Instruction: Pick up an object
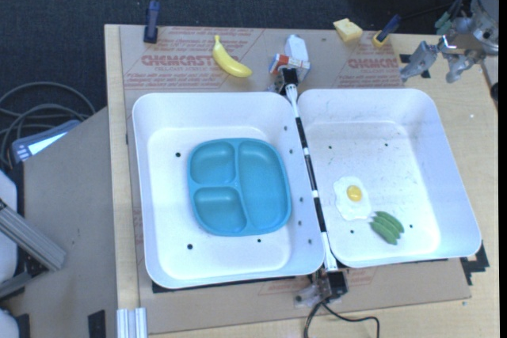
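— What sits in the right bin (412,111)?
— A fried egg (352,198), white with yellow yolk, touching green pea pods (387,226).
— The gripper (436,66)?
— Fingers apart, beyond the bin's far-right corner.

Board print, far left: reddish "CHEMCAST" lettering on the brown board (181,59), beyond the left bin (150,123); last letters partly covered by the banana (230,62).
Board print, far right: same reddish lettering beyond the right bin (444,138), beside the yellow block (347,30); reads "CHEMCAS", end cut off by clutter.
Fine print around both logos: too small to read.
Other labels or numbers: none legible.
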{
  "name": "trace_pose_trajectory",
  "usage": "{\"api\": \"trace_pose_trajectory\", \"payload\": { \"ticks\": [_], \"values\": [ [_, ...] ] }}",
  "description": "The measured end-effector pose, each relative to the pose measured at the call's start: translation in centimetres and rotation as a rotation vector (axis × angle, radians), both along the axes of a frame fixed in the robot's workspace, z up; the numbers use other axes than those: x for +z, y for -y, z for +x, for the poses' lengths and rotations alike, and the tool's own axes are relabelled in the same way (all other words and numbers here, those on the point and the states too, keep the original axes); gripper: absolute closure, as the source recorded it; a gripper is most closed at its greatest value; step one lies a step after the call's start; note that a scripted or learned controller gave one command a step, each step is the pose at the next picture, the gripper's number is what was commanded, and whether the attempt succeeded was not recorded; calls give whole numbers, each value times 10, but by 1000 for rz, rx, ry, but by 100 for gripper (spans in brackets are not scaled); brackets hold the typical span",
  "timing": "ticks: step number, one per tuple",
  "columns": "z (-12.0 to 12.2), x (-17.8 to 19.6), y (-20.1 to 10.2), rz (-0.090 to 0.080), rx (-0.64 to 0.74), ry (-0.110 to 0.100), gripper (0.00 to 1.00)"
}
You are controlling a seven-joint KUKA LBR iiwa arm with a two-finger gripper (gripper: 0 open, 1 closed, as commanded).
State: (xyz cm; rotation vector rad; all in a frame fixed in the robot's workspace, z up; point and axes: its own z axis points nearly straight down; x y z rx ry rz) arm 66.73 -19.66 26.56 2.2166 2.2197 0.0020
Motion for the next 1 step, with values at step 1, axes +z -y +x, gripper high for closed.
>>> {"api": "trace_pose_trajectory", "payload": {
  "ticks": [1],
  "values": [
    [-15,43,28,-1,-2,1,0]
  ]
}}
